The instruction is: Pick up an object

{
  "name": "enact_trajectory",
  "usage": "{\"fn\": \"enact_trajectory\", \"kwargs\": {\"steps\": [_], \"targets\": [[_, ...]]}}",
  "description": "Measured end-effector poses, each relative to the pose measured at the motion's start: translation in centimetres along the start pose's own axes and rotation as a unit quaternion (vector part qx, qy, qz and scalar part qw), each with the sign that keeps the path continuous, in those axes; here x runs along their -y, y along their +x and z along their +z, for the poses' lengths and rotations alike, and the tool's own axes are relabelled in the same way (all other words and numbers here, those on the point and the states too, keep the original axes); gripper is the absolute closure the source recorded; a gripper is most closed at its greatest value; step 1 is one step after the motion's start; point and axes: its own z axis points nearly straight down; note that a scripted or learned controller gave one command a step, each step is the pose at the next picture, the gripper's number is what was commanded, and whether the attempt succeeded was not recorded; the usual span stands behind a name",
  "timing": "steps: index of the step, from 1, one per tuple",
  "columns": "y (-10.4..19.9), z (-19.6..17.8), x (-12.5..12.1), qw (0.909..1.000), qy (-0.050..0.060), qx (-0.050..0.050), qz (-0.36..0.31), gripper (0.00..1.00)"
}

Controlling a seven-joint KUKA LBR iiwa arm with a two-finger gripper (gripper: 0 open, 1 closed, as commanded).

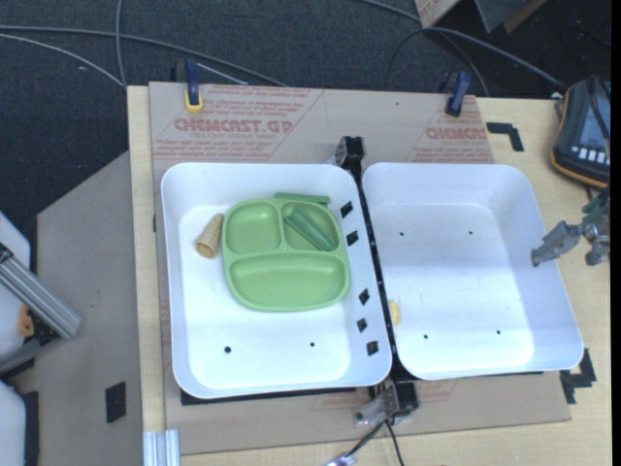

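Observation:
A green divided plate (281, 282) lies in the left bin (262, 362). A darker green piece (312, 227) rests in the plate's upper right compartment, and a flat green strip (303, 199) lies along the plate's far edge. A tan cone (209, 236) lies in the bin, touching the plate's left side. A small yellowish piece (393, 311) sits at the divider, on the left wall of the right bin (466, 289). My gripper (545, 249) hangs over the right bin's right rim, far from all of these objects, and I see nothing in it.
Black clips (357, 260) line the seam between the two bins. A blue clamp (193, 84) and another (456, 92) hold the cardboard at the back. A handheld pendant (587, 134) lies at the far right. Cables cross the dark floor behind.

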Motion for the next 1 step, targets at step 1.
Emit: {"fn": "enact_trajectory", "kwargs": {"steps": [1], "targets": [[0.01,-0.26,-0.14,1.0000,-0.003,0.001,-0.001,0.00]]}}
